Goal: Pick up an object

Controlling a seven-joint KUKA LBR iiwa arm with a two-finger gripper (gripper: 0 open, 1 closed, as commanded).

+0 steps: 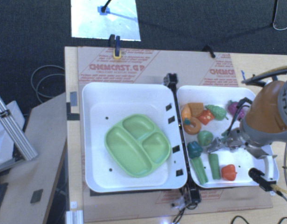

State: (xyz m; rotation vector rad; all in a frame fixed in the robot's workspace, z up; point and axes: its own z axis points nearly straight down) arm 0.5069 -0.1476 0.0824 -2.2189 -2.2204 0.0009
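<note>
A KUKA arm [270, 115], grey with an orange band, reaches in from the right over the right-hand bin [183, 97], its gripper [217, 145] low among a scatter of toy food. Whether the tool is clenched or released cannot be told from here; the wrist and cabling mask it.

Crowded beside the gripper in that bin are a green pepper [205, 137], a teal piece [194, 149], two green sticks [199, 169] and [214, 165] lying side by side, and a red-orange tomato-like piece [228, 172] near the front wall. Farther back sit an orange ring [192, 125], an orange block [196, 108], a red piece [205, 116], a green leafy item [217, 111] and a purple item [235, 107], the last partly covered by the arm.

The left bin [94, 125] holds a green divided plate [137, 145]. Black clips [172, 120] line the seam between the bins. A yellow-and-blue clamp [116, 47] grips the board behind.
</note>
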